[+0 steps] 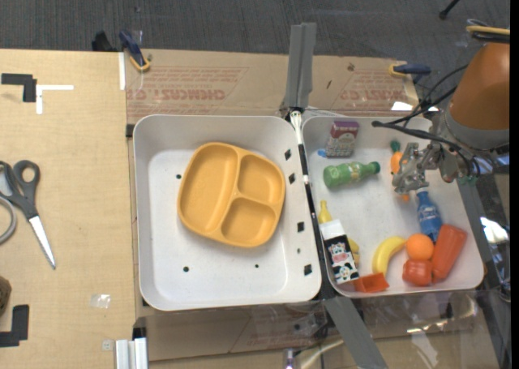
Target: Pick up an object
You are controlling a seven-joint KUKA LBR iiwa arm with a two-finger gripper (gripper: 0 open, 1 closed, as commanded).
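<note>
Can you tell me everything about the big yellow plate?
The yellow plate looks like smooth plastic, rounded at the corners, with three sections: one long one on the left and two smaller ones on the right. It lies flat, turned a little askew, in the middle of the left bin. Its sections hold nothing, and it touches only the bin's floor.
</note>
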